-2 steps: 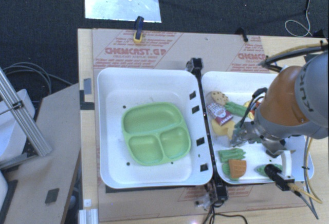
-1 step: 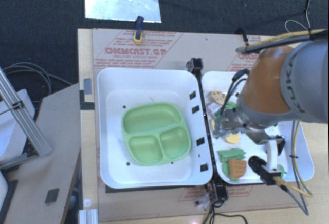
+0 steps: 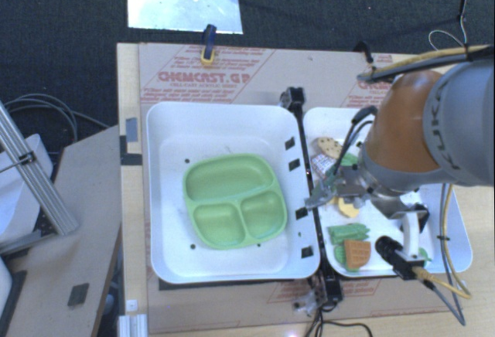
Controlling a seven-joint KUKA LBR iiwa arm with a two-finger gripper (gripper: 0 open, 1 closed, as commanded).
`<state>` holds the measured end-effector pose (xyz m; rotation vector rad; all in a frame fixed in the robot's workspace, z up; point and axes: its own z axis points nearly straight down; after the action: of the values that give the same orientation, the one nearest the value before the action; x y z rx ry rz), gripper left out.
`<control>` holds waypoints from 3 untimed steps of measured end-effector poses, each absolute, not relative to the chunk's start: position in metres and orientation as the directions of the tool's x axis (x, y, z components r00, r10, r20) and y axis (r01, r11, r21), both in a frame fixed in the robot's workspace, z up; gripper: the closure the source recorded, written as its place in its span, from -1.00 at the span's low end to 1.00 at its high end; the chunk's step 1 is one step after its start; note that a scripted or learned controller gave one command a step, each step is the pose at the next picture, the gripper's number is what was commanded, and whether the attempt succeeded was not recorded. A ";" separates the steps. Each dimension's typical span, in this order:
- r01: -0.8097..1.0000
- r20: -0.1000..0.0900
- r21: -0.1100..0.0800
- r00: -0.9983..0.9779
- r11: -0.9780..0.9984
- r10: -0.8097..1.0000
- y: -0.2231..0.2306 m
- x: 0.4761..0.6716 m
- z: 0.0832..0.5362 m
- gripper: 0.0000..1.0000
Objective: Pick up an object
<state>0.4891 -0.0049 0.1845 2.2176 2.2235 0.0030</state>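
Observation:
The right bin (image 3: pixel 462 243) holds several small objects. A speckled tan cookie (image 3: pixel 329 147) lies at its far left, with a pinkish piece (image 3: pixel 320 166) just in front of it. Nearer the front lie a yellow piece (image 3: pixel 349 209), a green leafy piece (image 3: pixel 348 233) and an orange-brown wedge (image 3: pixel 356 253). My gripper (image 3: pixel 334 193) hangs low over the left side of this bin, right beside the yellow piece. The grey and orange arm (image 3: pixel 421 127) hides the bin's middle.
The left bin (image 3: pixel 166 134) holds a green divided tray (image 3: pixel 234 200) with three compartments. A black divider with clips (image 3: pixel 303 173) runs between the bins. Cardboard (image 3: pixel 205 76) lies under both bins, with a small blue and yellow clamp (image 3: pixel 208 45) at its far edge.

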 end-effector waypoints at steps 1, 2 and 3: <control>1.000 0.015 0.015 -0.015 0.014 1.000 -0.045 0.530 0.141 -1.00; 1.000 0.001 0.005 -0.005 0.005 1.000 -0.046 0.516 0.187 -1.00; 1.000 0.000 -0.004 0.004 -0.004 1.000 -0.088 0.485 0.081 -1.00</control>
<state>0.4845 -0.0880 0.0806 2.2279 2.2185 -0.0041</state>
